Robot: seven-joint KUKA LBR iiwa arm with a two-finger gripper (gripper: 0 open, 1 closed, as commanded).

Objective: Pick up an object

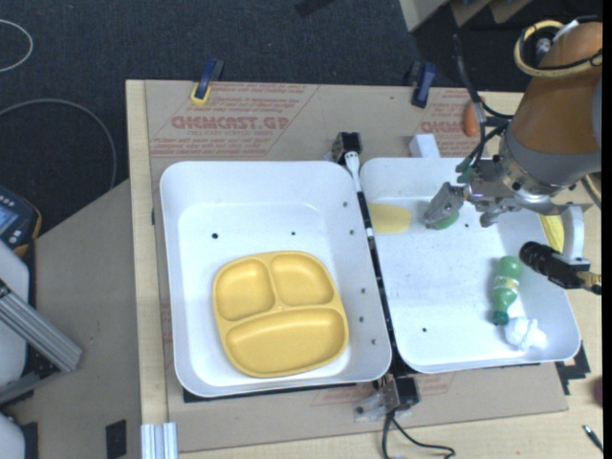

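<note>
Seen from above at a slant: two white bins side by side on a bench. Arm (559,113) reached in from the view's right, orange band above the wrist, gripper (466,208) over the right bin (449,342) near its far edge. Fingers spread apart — one dark tip at the view's left, one at the right, nothing pinched between. Just under the left fingertip, a small green thing (440,221), too blurred to name. Just beyond that, further to the view's left of the gripper, a flat yellow piece (390,219) on the bin floor. Nearer the camera and to the right of the gripper, a green bottle (505,290) lying down, with a white crumpled bit (524,332) touching its near end. Well off to the left of the gripper, in the left bin (191,247) — a yellow tray (279,312) with three compartments, flat on the floor.
</note>
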